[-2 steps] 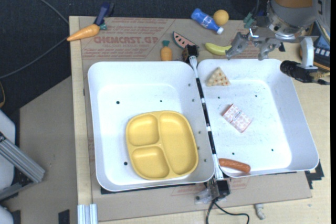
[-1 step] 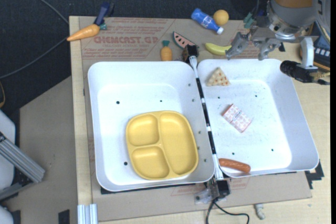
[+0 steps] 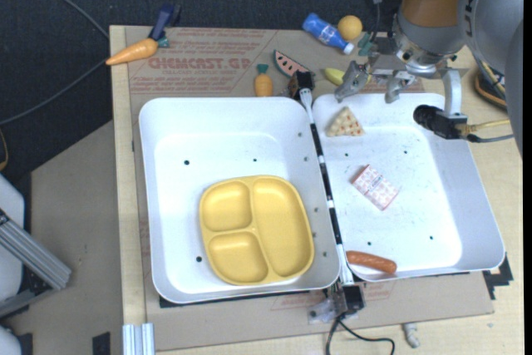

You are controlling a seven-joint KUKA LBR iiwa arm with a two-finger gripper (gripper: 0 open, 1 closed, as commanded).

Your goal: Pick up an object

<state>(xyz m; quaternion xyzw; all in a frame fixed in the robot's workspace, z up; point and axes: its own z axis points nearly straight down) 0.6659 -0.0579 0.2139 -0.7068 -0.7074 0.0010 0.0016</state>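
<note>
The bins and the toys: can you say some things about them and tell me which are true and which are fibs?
1. The yellow plate lies in the left bin. True.
2. The hot dog is at the far edge of the right bin. False: it lies at the near edge, by the divider.
3. The carrot is inside a bin. False: it lies on the bench behind the left bin.
4. The waffle and the pink packet are both in the right bin. True.
5. The gripper hangs over the yellow plate. False: it is at the right bin's far edge, near the waffle.
</note>
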